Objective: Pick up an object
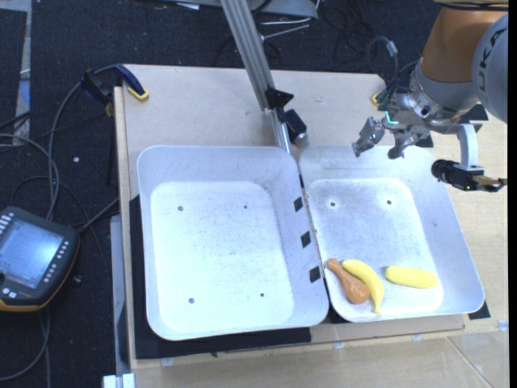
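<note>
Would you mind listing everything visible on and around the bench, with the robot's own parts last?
Banana: one, yellow, right bin, near front edge.
Drumstick-shaped toy: one, orange-brown, right bin, touching the banana's left side.
Lemon-like piece: one, yellow, right bin, right of the banana, apart.
Bins: two, white, side by side on the bench.
Aluminium post: one, silver, behind the bins.
Teach pendant: one, grey and orange, left of the bench.
Arm: one, grey and orange, upper right.
Gripper: one, dark, open, above the right bin's back edge, holding nothing.

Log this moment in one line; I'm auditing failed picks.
pincer: open, above right bin's far edge | holding: nothing | banana, lemon, drumstick: untouched
</note>
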Controlling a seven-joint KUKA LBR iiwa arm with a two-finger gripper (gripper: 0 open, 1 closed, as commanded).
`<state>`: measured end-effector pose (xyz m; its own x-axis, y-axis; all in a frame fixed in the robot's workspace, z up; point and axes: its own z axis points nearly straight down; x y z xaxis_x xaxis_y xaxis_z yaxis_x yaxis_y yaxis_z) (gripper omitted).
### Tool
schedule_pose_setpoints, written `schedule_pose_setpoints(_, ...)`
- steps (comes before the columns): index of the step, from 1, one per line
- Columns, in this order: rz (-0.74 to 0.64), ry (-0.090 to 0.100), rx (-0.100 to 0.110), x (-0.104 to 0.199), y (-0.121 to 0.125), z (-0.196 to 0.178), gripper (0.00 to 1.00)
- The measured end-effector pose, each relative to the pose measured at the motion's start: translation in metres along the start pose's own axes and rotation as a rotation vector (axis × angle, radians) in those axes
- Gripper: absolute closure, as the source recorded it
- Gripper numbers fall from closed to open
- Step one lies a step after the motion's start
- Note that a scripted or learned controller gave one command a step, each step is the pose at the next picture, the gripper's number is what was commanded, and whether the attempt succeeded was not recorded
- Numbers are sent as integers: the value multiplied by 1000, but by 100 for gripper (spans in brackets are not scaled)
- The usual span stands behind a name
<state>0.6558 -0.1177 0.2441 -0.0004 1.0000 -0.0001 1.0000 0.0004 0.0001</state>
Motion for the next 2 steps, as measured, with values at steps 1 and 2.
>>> schedule_pose_setpoints(1, 0, 0, 0, 0, 0, 0, 0)
schedule_pose_setpoints(2, 1, 1, 5, -7, 3, 59, 0)
